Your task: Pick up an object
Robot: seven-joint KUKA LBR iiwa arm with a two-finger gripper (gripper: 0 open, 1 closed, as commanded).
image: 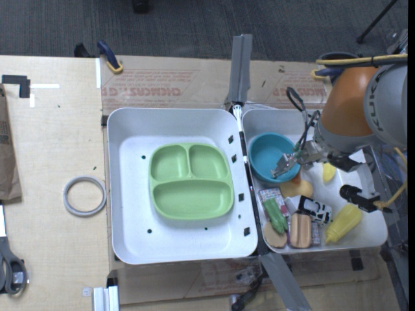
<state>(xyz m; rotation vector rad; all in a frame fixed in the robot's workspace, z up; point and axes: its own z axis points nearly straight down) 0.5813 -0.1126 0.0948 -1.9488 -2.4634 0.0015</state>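
The right bin holds a jumble of small things. A blue bowl sits at its far left. Nearer the front lie an orange piece, a green item, a tan bun-like toy, a black-and-white item and a yellow corn-like toy. A small yellow piece lies by the arm. My gripper reaches in from the right and hangs low over the bowl's right rim. I see nothing clearly held in it.
The left bin holds a green divided plate. On the bench to the left lie a grey tape ring, scissors and a brown bag. A blue clamp sits behind the bins.
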